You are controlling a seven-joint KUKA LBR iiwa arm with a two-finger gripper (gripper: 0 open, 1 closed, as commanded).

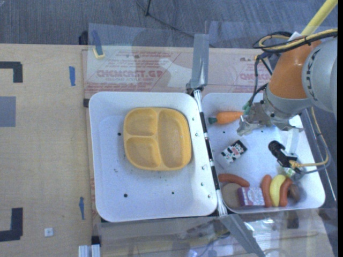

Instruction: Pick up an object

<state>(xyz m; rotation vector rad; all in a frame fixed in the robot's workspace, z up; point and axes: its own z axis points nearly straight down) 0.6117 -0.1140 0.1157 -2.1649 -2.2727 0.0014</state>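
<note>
My gripper (247, 123) hangs over the upper part of the right bin (316, 197), below the grey wrist with the orange band. An orange carrot (229, 116) lies just left of it, near the bin's upper left corner. A small black-and-white object (234, 151) rests a little below the gripper. Along the bin's near edge lie a red sausage (234, 179), a pink box (250, 197), an orange-red sausage (266, 189) and a yellow banana (277, 189). Nothing shows between the gripper's tips.
A yellow divided plate (158, 138) sits in the left bin (107, 197). A metal divider (206, 143) runs between the two bins. A brownish item (294, 193) lies at the right bin's lower right corner.
</note>
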